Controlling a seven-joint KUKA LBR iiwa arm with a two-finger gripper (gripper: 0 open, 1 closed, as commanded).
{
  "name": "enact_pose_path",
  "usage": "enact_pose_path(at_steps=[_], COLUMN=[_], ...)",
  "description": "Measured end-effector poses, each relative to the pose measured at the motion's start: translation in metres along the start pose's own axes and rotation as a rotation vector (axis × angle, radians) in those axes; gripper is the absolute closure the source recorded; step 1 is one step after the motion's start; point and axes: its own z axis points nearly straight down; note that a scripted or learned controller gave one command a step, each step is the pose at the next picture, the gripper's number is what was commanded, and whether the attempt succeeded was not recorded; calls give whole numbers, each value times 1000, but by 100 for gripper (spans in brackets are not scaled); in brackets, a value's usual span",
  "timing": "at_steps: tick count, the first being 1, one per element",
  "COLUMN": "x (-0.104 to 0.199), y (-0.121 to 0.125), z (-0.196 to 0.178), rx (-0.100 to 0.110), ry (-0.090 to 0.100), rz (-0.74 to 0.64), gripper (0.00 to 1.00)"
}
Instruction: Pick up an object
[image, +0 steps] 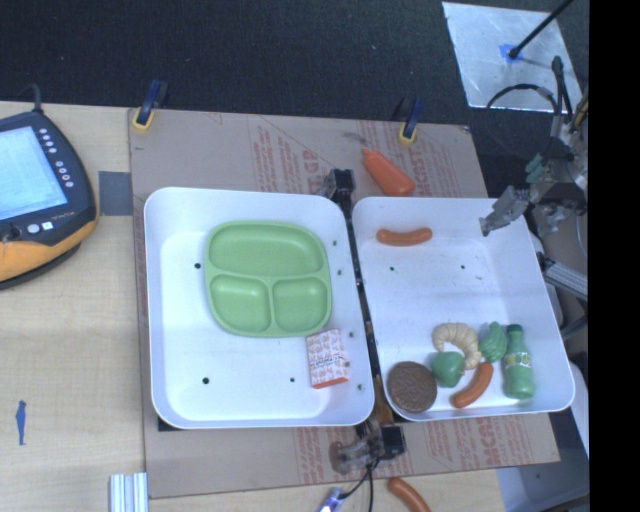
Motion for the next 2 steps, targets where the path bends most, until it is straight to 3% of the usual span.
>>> enact_pose_path(at_steps=[1, 2], x=[-16, -39], y=[66, -82], z=[192, 191], rx=[2, 1], ry=[-1, 0], rz=[-3, 0], gripper=[0, 0])
